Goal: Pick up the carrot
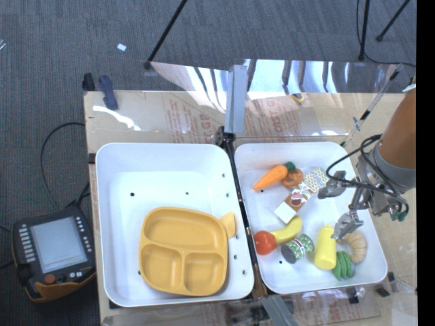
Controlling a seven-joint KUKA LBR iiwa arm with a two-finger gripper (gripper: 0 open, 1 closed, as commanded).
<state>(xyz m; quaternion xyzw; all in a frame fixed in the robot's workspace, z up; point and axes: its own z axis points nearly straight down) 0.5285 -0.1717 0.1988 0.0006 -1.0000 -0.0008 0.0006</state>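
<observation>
The carrot [271, 176], orange with a green top, lies in the upper left part of the right bin [255, 156], tilted with its tip toward the lower left. A brown round piece [294, 178] touches its green end. My gripper [348, 227] hangs over the right side of that bin, above a yellow bottle [326, 247] and a tan lump [357, 245]. It is well to the right of the carrot and below it in the view, and holds nothing that I can see.
The right bin also has a patterned packet [313, 180], a white block [287, 212], a banana [289, 229], a tomato [265, 242], a can [298, 248] and a green piece [344, 264]. A yellow divided plate [185, 250] lies in the left bin [122, 182].
</observation>
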